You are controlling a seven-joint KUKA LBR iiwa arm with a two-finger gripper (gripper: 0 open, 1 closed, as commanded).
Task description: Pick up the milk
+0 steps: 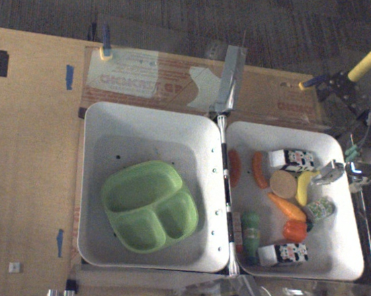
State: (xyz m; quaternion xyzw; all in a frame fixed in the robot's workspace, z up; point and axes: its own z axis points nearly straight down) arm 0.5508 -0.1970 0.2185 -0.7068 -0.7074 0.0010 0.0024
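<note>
Metal-grey, the claw [329, 172] is being seen at the right rim of the right bin [344, 256], just above a small round tin with a green label [319, 209]. Whether it is spread apart or closed cannot be told, as its tip is small and blurred against the white wall. Nothing is being shown clamped in it.

Two milk cartons with cow markings are being carried by the right bin. One milk carton [292, 159] is lying near the far wall, just left of the claw, beside a round tan biscuit-like disc [282, 184] and a yellow banana-like piece [303, 186]. The second milk carton [284, 254] is lying near the front wall, well apart from the claw, just beside a green bottle [250, 230].

Between the two cartons a carrot [287, 207] and a red-orange pepper-like piece [294, 231] are being seen. Two reddish sausages, one [234, 167] by the dividing wall and one [260, 170] beside the disc, are lying on the left part of that bin.

The left bin [95, 166] is being occupied by a green divided plate [150, 206], resting flat. Both bins are being borne by the wooden bench [19, 176].
</note>
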